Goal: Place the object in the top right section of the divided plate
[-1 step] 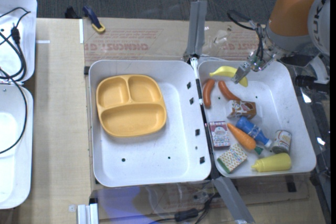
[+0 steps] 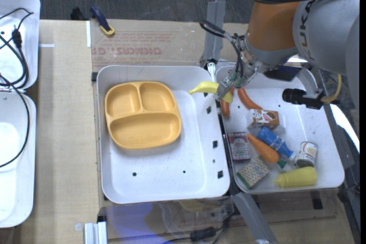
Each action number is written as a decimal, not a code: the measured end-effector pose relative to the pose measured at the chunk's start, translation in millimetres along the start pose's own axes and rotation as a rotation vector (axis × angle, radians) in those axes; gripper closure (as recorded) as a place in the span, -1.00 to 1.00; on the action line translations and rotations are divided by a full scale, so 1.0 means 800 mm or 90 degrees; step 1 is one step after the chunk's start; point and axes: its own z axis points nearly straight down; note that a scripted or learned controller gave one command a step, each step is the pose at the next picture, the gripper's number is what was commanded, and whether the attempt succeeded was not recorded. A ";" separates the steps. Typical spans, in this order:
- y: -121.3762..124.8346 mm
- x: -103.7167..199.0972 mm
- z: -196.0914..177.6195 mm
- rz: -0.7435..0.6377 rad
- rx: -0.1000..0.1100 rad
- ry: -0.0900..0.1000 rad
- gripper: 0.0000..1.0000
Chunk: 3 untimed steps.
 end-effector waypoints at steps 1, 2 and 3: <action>0.040 0.000 0.001 0.144 0.001 0.000 1.00; 0.108 0.054 0.034 0.209 0.001 0.000 1.00; 0.066 0.005 -0.101 0.112 0.000 -0.001 1.00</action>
